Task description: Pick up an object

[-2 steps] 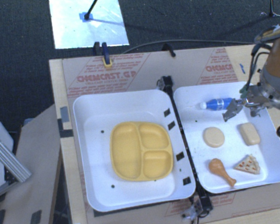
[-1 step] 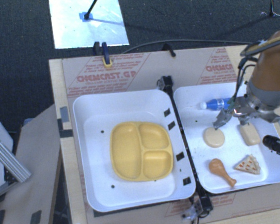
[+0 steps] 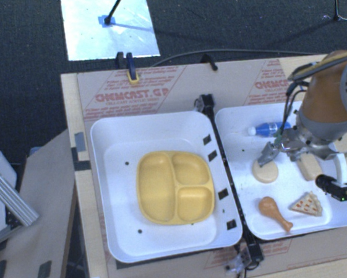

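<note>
One claw (image 3: 268, 153) over round cookie (image 3: 266, 172); finger spread cannot tell.

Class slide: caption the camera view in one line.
Gripper hovers over round cookie in right bin; drumstick, pizza slice nearby.

Glossy yellow plastic tray (image 3: 174, 187) in smooth white plastic bin (image 3: 117, 191)

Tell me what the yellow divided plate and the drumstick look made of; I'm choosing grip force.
The yellow divided plate looks like moulded plastic, smooth and evenly coloured with a soft sheen. The drumstick looks like a plastic or rubber toy: uniform tan-brown, smooth surface; how hard it is can't be told.
</note>
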Robot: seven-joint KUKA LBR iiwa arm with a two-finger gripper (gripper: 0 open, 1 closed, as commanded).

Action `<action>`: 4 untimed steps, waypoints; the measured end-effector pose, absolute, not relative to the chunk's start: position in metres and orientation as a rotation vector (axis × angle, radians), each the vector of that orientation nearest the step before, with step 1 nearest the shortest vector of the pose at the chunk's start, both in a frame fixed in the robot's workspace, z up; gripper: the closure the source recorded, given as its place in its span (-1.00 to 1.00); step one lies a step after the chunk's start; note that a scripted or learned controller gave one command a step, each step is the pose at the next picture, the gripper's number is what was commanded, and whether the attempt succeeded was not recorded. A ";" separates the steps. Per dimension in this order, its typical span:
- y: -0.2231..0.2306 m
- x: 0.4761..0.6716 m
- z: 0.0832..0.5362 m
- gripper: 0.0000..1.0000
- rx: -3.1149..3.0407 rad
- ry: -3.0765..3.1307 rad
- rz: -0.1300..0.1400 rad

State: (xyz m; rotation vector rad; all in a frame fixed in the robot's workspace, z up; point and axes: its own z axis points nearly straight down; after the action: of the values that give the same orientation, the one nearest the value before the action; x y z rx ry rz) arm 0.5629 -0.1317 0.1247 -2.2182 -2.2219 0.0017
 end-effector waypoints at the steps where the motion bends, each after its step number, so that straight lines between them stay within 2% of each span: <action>1: -0.131 0.564 0.084 -1.00 -2.220 -2.223 -0.003; 2: -0.132 0.565 0.096 1.00 -2.221 -2.226 -0.004; 4: -0.143 0.577 0.212 1.00 -2.222 -2.232 -0.007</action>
State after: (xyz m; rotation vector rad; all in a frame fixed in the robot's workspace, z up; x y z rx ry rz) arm 0.5772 -0.1430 0.2121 -2.2217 -2.2317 -0.0068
